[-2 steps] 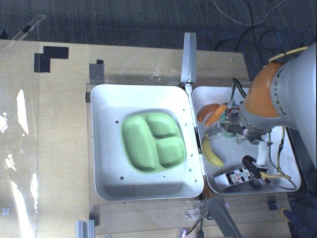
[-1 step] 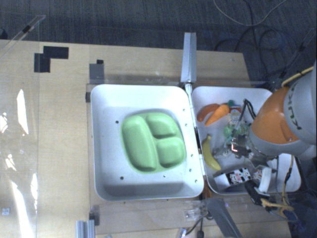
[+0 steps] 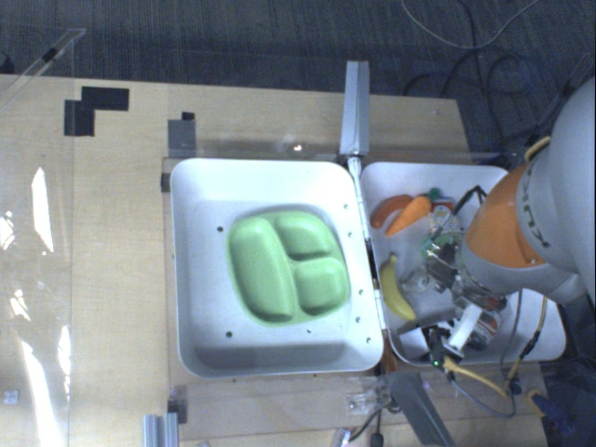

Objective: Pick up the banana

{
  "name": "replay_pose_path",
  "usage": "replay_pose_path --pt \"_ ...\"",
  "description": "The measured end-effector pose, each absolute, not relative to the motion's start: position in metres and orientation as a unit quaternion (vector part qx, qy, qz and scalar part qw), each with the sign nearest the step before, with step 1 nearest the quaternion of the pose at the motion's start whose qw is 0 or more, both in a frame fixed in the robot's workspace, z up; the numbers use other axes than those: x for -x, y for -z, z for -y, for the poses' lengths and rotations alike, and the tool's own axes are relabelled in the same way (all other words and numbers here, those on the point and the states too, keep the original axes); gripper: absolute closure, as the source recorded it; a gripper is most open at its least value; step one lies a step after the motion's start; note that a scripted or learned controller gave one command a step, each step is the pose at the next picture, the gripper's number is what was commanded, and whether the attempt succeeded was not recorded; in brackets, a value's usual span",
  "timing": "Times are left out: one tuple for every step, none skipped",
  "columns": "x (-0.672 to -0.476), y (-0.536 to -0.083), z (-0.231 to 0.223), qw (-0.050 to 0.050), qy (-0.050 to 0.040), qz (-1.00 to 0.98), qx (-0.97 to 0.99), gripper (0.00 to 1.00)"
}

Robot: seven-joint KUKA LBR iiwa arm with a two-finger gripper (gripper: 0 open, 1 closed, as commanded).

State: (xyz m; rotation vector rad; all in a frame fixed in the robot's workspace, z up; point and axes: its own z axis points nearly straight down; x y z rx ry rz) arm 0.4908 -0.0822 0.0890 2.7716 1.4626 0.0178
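The yellow banana (image 3: 395, 289) lies in the right bin (image 3: 419, 169), close to its left wall and running near to far. My gripper (image 3: 431, 261) is low in that same bin, just to the right of the banana, under the wrist's orange band. Wiring and hardware clutter its tip. Nothing shows that the banana is lifted or gripped; it rests on the bin floor.
An orange carrot (image 3: 406, 213) lies at the far left of the right bin, beyond the banana. The left bin (image 3: 186, 250) holds a green three-compartment plate (image 3: 289, 265). A metal post (image 3: 355, 110) stands behind the divider between the bins.
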Motion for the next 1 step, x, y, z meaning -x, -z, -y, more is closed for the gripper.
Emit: replay_pose_path --pt "-0.4921 -0.185 0.0634 0.001 -0.002 -0.507 -0.862 0.0"
